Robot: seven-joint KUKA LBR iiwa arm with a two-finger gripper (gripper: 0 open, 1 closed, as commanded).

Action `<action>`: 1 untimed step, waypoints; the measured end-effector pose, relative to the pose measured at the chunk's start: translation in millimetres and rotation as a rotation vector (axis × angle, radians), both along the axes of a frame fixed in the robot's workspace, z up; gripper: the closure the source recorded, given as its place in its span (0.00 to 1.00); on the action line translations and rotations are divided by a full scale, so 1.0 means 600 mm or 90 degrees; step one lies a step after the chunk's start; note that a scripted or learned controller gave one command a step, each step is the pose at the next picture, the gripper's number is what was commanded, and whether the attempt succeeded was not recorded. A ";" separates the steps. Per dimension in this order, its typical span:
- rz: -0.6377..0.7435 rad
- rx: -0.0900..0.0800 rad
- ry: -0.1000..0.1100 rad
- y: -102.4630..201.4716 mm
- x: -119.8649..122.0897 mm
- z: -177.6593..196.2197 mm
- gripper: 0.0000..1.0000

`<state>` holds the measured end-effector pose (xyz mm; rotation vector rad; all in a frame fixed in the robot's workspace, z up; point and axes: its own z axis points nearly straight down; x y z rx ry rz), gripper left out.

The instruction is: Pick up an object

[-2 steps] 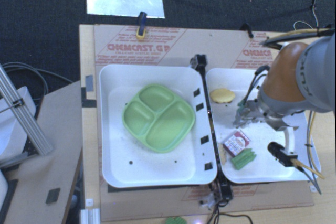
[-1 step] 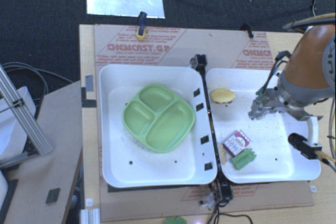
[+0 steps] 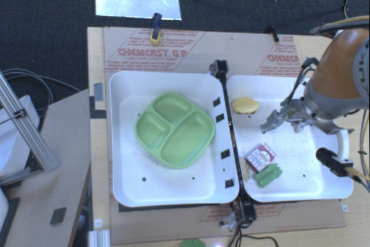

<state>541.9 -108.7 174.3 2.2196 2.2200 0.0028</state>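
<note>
Your claw (image 3: 272,122) hangs over the right bin (image 3: 300,185), near the middle of its floor, with the grey arm (image 3: 341,84) and its orange band reaching in from the right. You cannot tell from this angle whether the claw is spread or pressed together, and nothing shows pinched in it.

Three things lie in that right bin. The yellow bun (image 3: 245,105) sits near the bin's upper left corner, up and to the left of the claw, close but apart from it. The red packet (image 3: 261,157) lies below the claw and slightly left, also apart from it. The green toy (image 3: 267,175) lies just beneath the packet, touching or nearly touching its lower edge, toward the bin's near wall.

In the left bin (image 3: 133,185) you have a green divided plate (image 3: 174,130), lying flat near the middle, well apart from the claw. Both bins rest side by side on the table (image 3: 98,147), with a black divider strip (image 3: 226,130) running between them.
</note>
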 end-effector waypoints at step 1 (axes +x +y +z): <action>-0.002 0.003 -0.002 -0.011 -0.081 -0.151 0.00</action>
